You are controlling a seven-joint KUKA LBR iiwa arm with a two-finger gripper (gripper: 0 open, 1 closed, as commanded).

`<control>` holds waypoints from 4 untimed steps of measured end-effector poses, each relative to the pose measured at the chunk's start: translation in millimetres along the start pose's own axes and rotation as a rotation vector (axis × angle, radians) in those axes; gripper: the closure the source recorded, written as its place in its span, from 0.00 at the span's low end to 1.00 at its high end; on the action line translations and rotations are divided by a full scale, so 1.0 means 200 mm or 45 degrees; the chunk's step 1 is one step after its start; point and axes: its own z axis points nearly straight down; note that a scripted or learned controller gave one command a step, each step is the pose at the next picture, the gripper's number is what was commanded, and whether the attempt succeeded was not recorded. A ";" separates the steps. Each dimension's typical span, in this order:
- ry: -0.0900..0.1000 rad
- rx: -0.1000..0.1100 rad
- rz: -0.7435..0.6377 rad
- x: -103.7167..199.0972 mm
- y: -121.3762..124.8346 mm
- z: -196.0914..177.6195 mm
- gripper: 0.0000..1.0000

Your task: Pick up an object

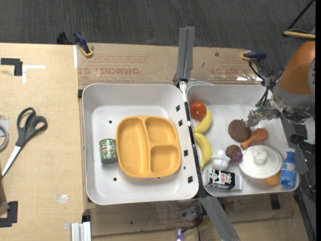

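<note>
My gripper (255, 118) hangs low over the right bin (220, 92), near its right side. It sits just right of a round brown patty (239, 130) and just above a brown drumstick (254, 136). I see nothing held in it. Also in this bin lie a red tomato (198, 109), two bananas (202, 137), a purple piece (233, 153), a white lidded bowl (260, 160), a blue bottle (288, 169), a small white object (219, 160) and a black-and-white carton (222, 178).
The left bin (95, 134) holds a yellow divided plate (148, 146) and a green can (108, 150) on its left. Scissors (25, 129) lie on the wooden bench far left. A grey divider bar (185, 54) runs between the bins at the back.
</note>
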 end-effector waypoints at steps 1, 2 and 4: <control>0.000 0.000 0.000 0.00 0.00 0.00 0.00; 0.006 0.011 0.240 0.35 -0.28 0.06 0.00; 0.003 0.008 0.413 0.39 0.25 0.06 0.00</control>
